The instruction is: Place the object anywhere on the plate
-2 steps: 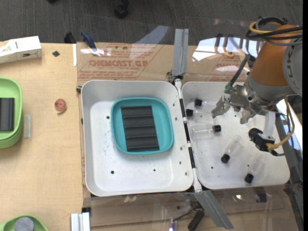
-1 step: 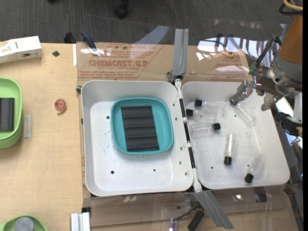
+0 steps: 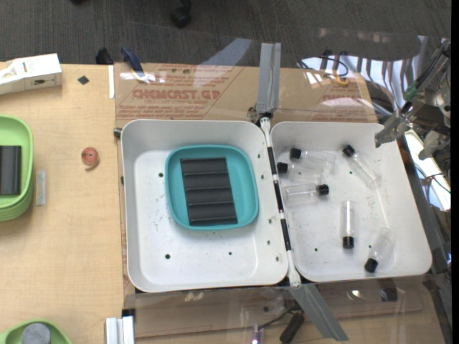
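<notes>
Several clear tubes with black caps lie scattered in the right bin (image 3: 401,256), all on the far side of the bins' shared wall from the teal plate (image 3: 212,186), which sits in the middle of the left bin (image 3: 143,242). The plate already carries a dark ribbed block (image 3: 208,189), so the bare teal rim around that block is the room left for a drop.

None of the tubes is on the plate yet, so the step in hand looks like the pick. The tube (image 3: 348,224) lying lengthwise, well to the right of the plate and apart from its neighbours, seems the easiest choice; the pair nearest the plate (image 3: 287,160) lie close together and could be knocked. A good grasp would close across the tube's short width near its middle, since a smooth round body may roll or slip out.

At the upper right, far from the plate, the arm's end (image 3: 423,117) sits past the right bin's outer corner, raised and off to the side. The pincer is too tangled with cables and glare there to tell whether it is wide or narrow; nothing can be made out in it.
</notes>
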`<state>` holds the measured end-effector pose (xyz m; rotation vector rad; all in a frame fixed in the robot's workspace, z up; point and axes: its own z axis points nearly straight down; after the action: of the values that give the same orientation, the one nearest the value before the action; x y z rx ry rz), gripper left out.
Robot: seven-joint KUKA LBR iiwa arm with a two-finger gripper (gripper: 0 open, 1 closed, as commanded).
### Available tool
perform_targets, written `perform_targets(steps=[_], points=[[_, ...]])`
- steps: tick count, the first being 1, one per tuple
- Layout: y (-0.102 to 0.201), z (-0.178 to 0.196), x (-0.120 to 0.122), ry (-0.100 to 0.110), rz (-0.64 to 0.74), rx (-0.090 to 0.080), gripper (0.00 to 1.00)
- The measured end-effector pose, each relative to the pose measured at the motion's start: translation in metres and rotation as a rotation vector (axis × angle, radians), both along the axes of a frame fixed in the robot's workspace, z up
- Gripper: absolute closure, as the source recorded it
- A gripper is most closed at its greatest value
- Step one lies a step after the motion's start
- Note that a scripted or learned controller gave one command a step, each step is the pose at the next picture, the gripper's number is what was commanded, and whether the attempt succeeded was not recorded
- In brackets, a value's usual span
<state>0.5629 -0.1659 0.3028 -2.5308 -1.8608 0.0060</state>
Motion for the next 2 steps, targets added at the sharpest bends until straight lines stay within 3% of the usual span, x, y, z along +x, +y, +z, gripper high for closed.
perform_targets(steps=[2], points=[[-0.040, 0.122, 0.068, 0.001, -0.183, 0.000, 0.00]])
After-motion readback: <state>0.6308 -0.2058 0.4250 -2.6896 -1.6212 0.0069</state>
